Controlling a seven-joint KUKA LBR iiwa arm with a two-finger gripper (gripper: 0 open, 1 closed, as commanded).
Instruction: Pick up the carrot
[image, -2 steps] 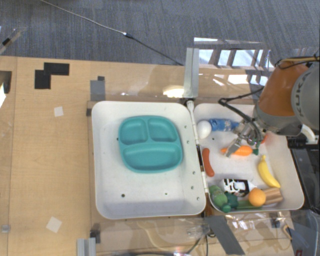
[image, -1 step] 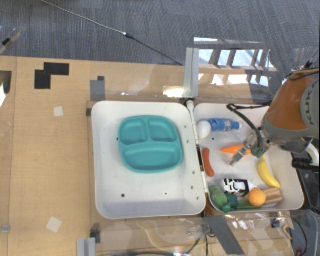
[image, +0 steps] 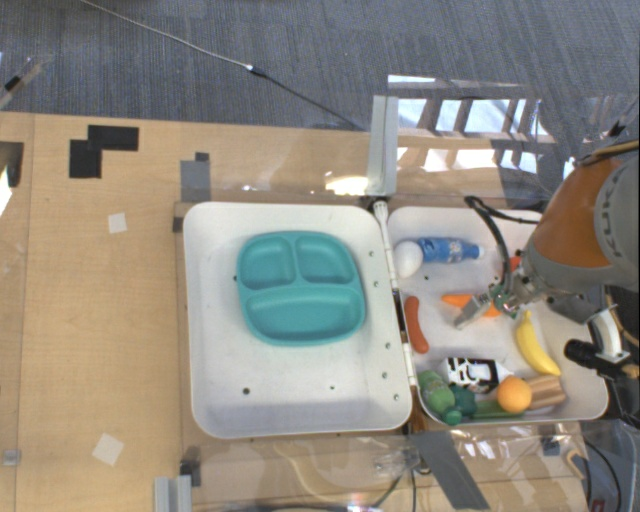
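The carrot (image: 457, 299) is a small orange piece lying in the middle of the right bin (image: 590, 405), pointing roughly left to right. My gripper (image: 483, 306) hangs low over the carrot's right end, reaching in from the right. Part of it crosses the carrot, so orange shows on both sides of the grey metal. I cannot tell whether the carrot is gripped or only lies beneath the gripper. The grey arm with its orange band (image: 580, 215) covers the bin's right side.
Around the carrot lie a blue bottle (image: 447, 249), a white egg (image: 407, 259), a red sausage (image: 416, 325), a banana (image: 535, 345), an orange (image: 514, 395), green vegetables (image: 445, 393) and a black-and-white item (image: 470, 372). The left bin (image: 215, 400) holds a teal divided plate (image: 298, 287).
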